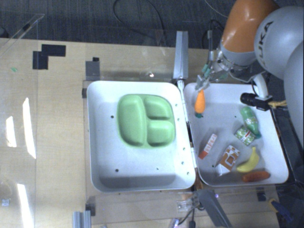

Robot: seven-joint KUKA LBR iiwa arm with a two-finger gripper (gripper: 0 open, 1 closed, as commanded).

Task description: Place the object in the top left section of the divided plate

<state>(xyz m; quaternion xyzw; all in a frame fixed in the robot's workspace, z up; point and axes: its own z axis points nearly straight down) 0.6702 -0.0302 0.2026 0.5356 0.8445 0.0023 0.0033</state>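
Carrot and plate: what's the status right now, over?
Fingers just above the carrot, grip unclear. Carrot at the right bin's upper-left corner, beside the divider. Green divided plate waits in the left bin. Divider wall lies between them.

"KUKA" lettering reads vertically in dark characters on the grey arm housing (280, 37), top right. Small carton (229, 157) and red-white packet (208, 146) in the right bin (280, 175) carry print, too small to read.
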